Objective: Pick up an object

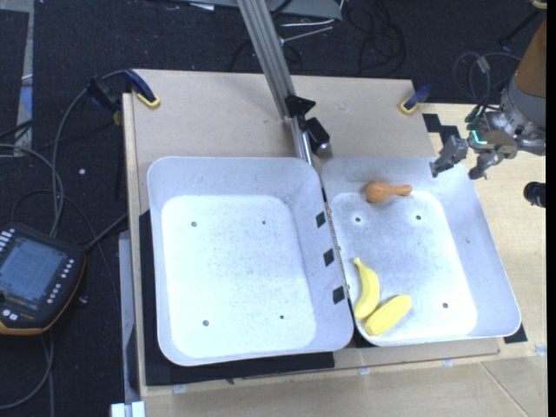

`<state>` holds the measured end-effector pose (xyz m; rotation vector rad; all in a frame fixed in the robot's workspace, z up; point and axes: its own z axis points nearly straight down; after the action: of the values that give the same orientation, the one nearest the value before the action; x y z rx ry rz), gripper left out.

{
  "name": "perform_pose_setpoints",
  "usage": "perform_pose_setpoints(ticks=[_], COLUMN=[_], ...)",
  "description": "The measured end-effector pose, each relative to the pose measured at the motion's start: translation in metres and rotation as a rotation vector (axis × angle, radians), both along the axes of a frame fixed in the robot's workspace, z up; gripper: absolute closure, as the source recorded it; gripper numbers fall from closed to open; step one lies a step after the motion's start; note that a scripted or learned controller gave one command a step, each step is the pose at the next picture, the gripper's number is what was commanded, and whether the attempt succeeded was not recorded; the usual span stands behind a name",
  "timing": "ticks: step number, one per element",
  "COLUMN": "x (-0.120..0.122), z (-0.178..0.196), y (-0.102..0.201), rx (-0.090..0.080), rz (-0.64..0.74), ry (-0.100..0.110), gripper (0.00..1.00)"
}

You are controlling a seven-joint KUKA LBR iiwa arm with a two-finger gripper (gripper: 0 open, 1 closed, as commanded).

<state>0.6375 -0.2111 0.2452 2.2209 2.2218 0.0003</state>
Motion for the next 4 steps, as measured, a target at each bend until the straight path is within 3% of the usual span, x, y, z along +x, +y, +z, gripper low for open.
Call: perform_pose_setpoints(ticks=[1, 4], x=[0.0, 0.009], z=[0.0, -0.149], y=[0.0, 0.008], rx=[0.0, 0.001], rz=[0.0, 0.0], ry=[0.0, 0.005], gripper=[0.0, 0.0])
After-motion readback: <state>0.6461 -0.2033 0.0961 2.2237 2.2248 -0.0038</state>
